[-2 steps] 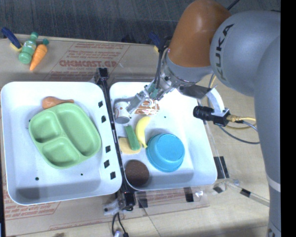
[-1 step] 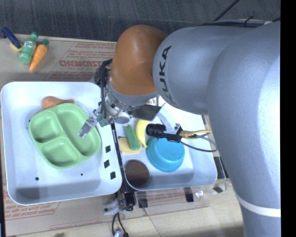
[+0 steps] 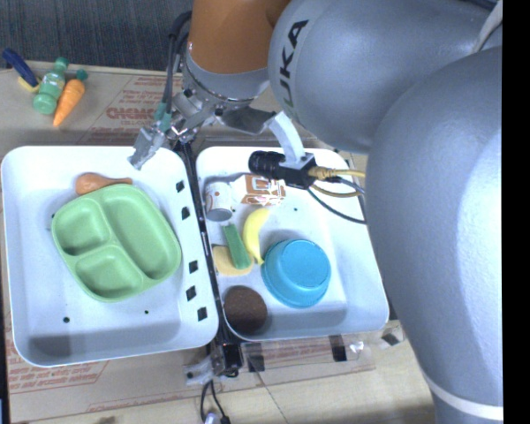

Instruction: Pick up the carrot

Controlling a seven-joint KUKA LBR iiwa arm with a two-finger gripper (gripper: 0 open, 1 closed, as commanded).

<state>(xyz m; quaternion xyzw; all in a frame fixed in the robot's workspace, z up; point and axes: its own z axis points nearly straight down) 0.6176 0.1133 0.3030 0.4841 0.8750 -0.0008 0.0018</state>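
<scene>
On the bench, far left corner:
Carrot place: the carrot [image 3: 69,101] lies on the brown cardboard outside both bins, beyond the far edge of the left bin [image 3: 18,237].
Carrot look: a small orange toy, cone shaped, with a green top that points far and right; its thin tip points near and left.
Carrot neighbours: a green bottle-like toy [image 3: 49,91] lies just beside it on the left, touching or almost touching; a blue and yellow piece [image 3: 22,71] lies further left.
Gripper place: the gripper [image 3: 150,144] hangs over the far rim of the left bin, near the wall between the bins, well apart from the carrot and to its right.
Fingers: the grey tips look close together with nothing between them, but the view is small, so I cannot tell surely if they are apart or together.
Why so: I judge the carrot is outside the bins by chance, and the arm has not reached it; the pick is not yet done.
Left bin: a green divided plate [image 3: 115,241], and an orange-brown item [image 3: 93,183] at its far edge.
Right bin: a blue bowl [image 3: 297,272], a yellow banana-like toy [image 3: 254,228], a small can [image 3: 217,200], a brown round thing [image 3: 245,307].
</scene>
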